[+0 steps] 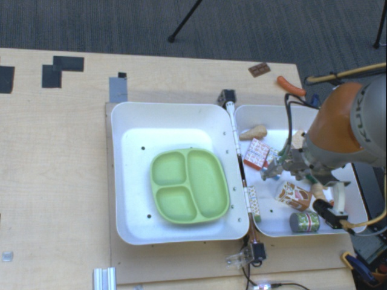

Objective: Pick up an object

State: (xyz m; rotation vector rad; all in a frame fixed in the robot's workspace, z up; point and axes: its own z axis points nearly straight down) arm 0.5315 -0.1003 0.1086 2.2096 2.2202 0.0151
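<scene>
Gripper low in right bin; jaws state cannot tell. Red-white packet just left of it, touching or not unclear. Green can at near side.

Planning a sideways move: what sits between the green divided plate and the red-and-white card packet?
In the camera view, the two bins' adjoining white rims lie between the green plate and the packet; otherwise bare bin floor.

The tabletop looks like pale, matt wood. Both bins are smooth white plastic with a slight sheen. The green tray is smooth, glossy plastic. The packets look like printed paper, and the can like metal.
</scene>
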